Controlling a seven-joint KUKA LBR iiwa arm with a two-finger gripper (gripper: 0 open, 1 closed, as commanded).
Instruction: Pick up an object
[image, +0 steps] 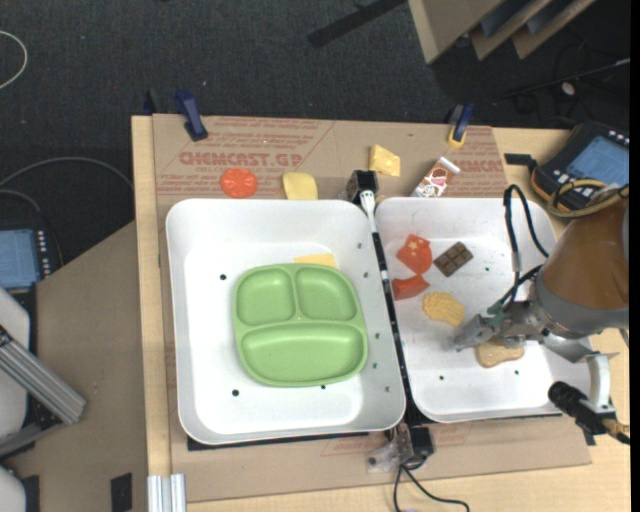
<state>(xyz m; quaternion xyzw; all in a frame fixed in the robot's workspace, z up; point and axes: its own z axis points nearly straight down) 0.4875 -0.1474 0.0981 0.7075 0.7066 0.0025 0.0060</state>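
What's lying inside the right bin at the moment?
In the right bin: a red piece, a brown waffle-like square, a smaller red piece, a tan piece, and a tan piece by the gripper. The arm covers the bin's right side.

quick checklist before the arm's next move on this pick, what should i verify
1. Gripper is low in the right bin: ok.
2. Gripper is at a target, the tan piece beside it: ok.
3. Tan piece is between the fingers: cannot tell.
4. Neighbours stand apart from the gripper, yellow waffle piece just to its left: cannot tell.
5. Brown chocolate piece and red pieces lie apart from the gripper: ok.
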